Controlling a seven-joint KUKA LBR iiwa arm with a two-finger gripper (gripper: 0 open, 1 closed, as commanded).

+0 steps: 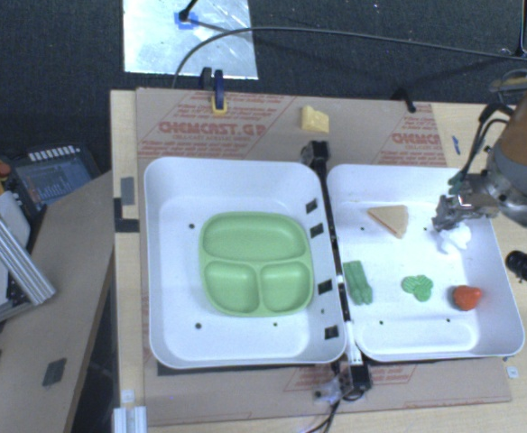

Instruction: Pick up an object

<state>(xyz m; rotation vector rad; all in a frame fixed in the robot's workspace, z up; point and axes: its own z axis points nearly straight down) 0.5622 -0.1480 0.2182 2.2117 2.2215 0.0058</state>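
Look to the right-hand bin [480, 332], 1 of 2 shallow white bins side by side on the bench. The gripper [448, 216] is lowered over the upper right part of this bin, with the arm [525, 161] entering from the right edge. Directly under and touching the gripper's tip you see a small white object [457, 236] on the bin floor. You cannot tell from this view how the jaws stand, nor whether they grip the white object.

Note 4 other items in the same bin: a tan wedge [391, 218] left of the gripper, a green block [357, 282] near the bin's left wall, a green round-lobed piece [417, 286] near the middle, and an orange-red object [466, 298] toward the lower right. All 4 lie apart from one another.

The left-hand bin [178, 197] holds a green 3-compartment tray [256, 262]. A yellow piece [315, 119] lies on the cardboard behind the bins.
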